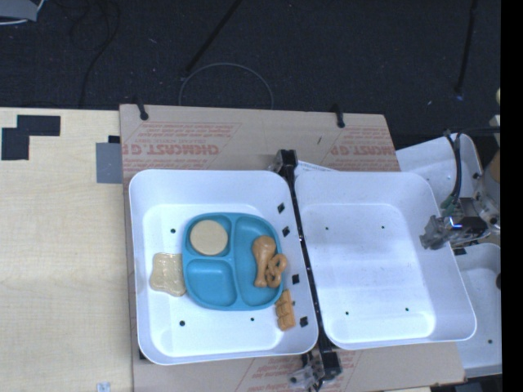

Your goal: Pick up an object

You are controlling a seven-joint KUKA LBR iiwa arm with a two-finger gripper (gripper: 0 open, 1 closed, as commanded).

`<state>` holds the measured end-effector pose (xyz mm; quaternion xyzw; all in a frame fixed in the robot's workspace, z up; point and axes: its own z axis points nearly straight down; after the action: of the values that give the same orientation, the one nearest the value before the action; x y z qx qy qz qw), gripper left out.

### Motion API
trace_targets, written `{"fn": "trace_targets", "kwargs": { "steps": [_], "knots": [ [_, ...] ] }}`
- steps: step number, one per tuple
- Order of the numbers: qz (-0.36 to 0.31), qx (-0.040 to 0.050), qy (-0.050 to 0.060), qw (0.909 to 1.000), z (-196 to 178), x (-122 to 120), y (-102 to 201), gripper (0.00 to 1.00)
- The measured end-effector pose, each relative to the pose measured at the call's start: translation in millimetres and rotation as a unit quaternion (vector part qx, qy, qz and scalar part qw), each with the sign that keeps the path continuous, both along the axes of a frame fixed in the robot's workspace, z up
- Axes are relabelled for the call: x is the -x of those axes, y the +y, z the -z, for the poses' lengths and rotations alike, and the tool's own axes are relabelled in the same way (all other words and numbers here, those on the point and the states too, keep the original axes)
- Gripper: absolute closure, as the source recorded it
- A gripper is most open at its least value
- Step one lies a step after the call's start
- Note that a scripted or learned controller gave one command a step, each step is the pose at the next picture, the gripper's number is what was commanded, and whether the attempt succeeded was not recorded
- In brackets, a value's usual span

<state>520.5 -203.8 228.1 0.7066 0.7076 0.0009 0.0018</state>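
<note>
In the left bin [160, 333] lies a blue divided plate [214, 288]. On it are a round tan biscuit [207, 237], a brown drumstick [263, 256] and a small pretzel [279, 267]. A pale slice of toast [167, 273] rests against the plate's left edge. A small orange-brown piece [284, 310] lies by the plate's lower right corner, near the divider. My gripper [435, 237] hangs over the right rim of the right bin [368, 276], far from all these objects, with nothing seen in it.
A black hinge strip [296, 243] runs between the two bins. Both bins sit on a cardboard sheet [245, 141] on the bench. Cables and arm parts [470, 211] crowd the right side beside the right bin.
</note>
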Motion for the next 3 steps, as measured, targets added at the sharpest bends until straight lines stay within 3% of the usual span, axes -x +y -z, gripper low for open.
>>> {"fn": "trace_targets", "kwargs": {
  "steps": [1, 2, 3],
  "knots": [
    [0.000, -0.0010, 0.003, 1.0000, -4, 0, 0, 1.00],
    [-0.001, -0.0022, 0.004, 1.0000, 3, 13, 56, 1.00],
    [-0.001, -0.0019, 0.004, 1.0000, 2, 7, 106, 1.00]
  ]
}}
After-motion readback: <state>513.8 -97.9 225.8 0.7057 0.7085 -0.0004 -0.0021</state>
